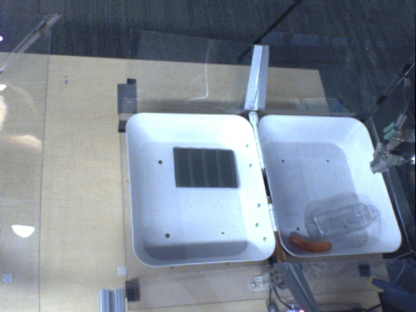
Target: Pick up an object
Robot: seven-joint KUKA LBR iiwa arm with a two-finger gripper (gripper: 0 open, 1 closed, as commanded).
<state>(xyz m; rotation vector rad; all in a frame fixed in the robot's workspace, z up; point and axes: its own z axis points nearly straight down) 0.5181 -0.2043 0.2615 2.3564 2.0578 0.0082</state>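
A clear plastic bottle (340, 218) lies on its side in the right bin (305, 135), near the bin's front right corner. Just in front of it, by the front wall, lies a small orange-red sausage-shaped object (310, 243). At the right bin's right rim a grey part of the gripper (382, 161) reaches in from the view's edge, with thin cables above it. It hangs above and to the right of the bottle, apart from both objects.
The left bin (143, 194) holds a dark ribbed rectangular pad (205, 168) on its floor. A metal post (256, 86) stands behind the seam between the bins. Both bins rest on a pale wooden bench (65, 174).
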